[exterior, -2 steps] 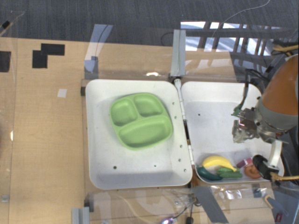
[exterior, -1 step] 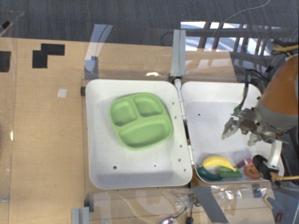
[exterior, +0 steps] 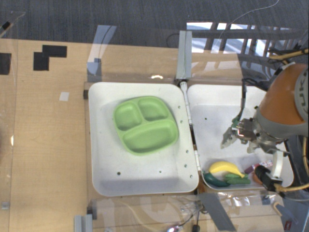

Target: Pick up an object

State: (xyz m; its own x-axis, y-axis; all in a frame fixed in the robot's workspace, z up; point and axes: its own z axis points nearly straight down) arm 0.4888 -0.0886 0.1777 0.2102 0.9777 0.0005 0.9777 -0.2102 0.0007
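In the right bin (exterior: 212,110) a yellow banana (exterior: 225,167) lies near the front wall. Beside it are a green piece (exterior: 237,178) and a dark teal piece (exterior: 213,180). My gripper (exterior: 239,143) hangs over the middle of this bin, above and slightly behind the banana. Its fingers are spread open, with nothing between them. The grey wrist and the orange band (exterior: 285,98) stand to the right of it and hide part of the bin's right side.
The left bin (exterior: 104,173) holds a green divided plate (exterior: 145,124). A small purple item (exterior: 248,168) and a red-brown item (exterior: 261,174) lie at the right bin's front right. A raised divider (exterior: 189,129) separates the bins.
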